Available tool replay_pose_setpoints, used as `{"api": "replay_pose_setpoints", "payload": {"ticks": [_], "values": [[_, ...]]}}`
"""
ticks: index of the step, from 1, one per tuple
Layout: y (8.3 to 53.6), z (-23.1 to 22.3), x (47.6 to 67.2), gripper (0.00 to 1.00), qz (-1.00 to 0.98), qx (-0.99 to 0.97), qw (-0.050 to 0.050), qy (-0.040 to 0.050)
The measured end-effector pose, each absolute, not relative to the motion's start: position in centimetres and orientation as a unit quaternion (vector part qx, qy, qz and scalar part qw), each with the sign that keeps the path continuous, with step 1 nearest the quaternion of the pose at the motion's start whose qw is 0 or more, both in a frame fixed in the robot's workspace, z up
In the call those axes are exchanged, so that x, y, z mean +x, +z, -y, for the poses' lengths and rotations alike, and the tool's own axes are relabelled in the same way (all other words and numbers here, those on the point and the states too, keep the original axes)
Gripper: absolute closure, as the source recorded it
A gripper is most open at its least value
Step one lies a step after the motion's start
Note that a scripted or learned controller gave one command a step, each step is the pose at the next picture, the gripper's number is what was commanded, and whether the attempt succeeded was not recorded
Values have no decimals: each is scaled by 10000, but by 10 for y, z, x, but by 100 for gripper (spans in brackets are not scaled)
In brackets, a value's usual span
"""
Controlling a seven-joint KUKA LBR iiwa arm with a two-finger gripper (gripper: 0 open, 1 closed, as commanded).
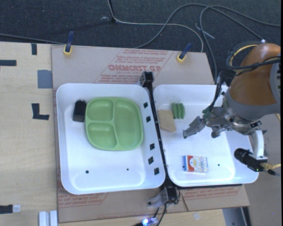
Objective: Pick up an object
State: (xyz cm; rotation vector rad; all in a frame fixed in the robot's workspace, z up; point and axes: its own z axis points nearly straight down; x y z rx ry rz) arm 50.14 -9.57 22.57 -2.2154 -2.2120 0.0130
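My claw (203,129) hangs over the right bin (226,171), its two fingers spread and holding nothing. Nearest the camera, below and just left of the claw, a small white packet (195,164) with red-and-blue print lies flat — bare bin floor all round it. Left of the claw sit a tan block (166,120) and a ribbed green piece (178,110), side by side near the divider. Farther left — a green sectioned plate (114,123) and a black object (79,110).

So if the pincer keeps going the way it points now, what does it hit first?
Probably the tan block, up-left of the pincer in the right bin; the green ridged piece sits just beyond. Height is unclear, so it might pass above.
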Motion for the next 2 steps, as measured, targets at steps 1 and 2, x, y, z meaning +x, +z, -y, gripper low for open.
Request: {"api": "replay_pose_setpoints", "payload": {"ticks": [1, 2], "values": [[231, 96, 504, 0, 7077, -7065, 6, 3], [186, 99, 507, 0, 7071, -7071, 23, 21]]}}
